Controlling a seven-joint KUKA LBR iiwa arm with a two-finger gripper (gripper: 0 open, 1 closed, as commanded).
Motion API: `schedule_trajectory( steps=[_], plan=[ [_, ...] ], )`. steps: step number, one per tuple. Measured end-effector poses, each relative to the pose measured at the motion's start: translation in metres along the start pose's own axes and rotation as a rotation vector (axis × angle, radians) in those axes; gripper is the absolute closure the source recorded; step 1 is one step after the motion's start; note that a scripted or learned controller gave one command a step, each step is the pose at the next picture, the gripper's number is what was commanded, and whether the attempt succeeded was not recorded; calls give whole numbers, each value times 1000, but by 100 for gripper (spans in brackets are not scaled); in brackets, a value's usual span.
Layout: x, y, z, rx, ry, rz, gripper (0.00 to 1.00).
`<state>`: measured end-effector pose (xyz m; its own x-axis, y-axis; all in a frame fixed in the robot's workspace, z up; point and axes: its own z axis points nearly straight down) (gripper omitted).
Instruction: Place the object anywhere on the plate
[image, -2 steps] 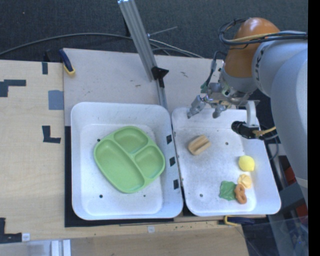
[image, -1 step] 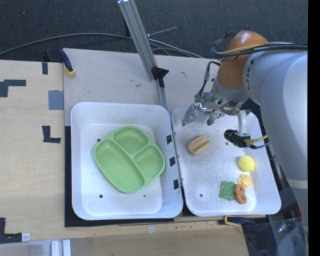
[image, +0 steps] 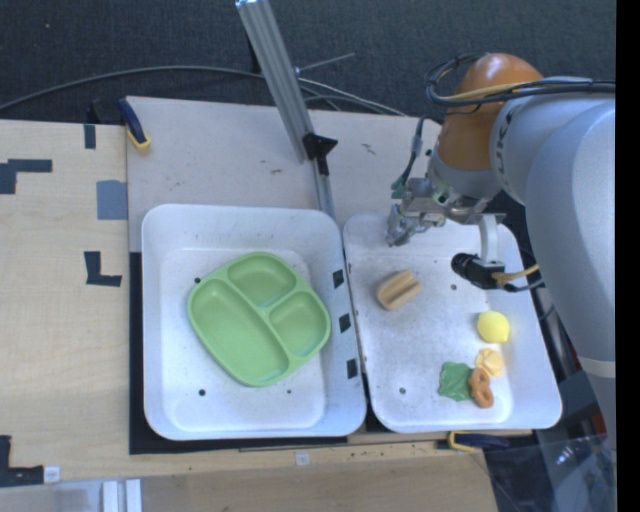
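You see the arm reaching in from three o'clock, with the claw hanging near the twelve o'clock end of the right bin; whether it is open or closed you cannot tell from this slant, and nothing shows gripped in it. The likely thing for the task is the bread roll, a tan hot-dog-bun shape lying flat on the bin floor just toward six o'clock from the claw and apart from it. Its long axis runs roughly from eight o'clock to two o'clock, one end tilted up toward the claw's side, so you would probably want a grip across the short width rather than along the length. The claw sits where it does, by my reading, because it is lined up to descend on that roll. The green plate, divided into three compartments, rests in the left bin at about nine o'clock from the roll, well apart, with the bin walls between them. A yellow lemon, a green leaf and some orange pieces cluster at the right bin's five o'clock corner, clear of the roll.
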<state>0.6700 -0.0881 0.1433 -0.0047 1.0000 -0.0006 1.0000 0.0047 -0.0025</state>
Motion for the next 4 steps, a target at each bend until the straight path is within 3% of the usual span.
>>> schedule_trajectory(
  steps=[1, 2, 4],
  plan=[
    [-2, 3, -64, -8, 0, 3, 100],
    [-2, 3, -70, -2, 1, 3, 100],
    [78, -57, -78, 0, 3, -2, 100]
  ],
)
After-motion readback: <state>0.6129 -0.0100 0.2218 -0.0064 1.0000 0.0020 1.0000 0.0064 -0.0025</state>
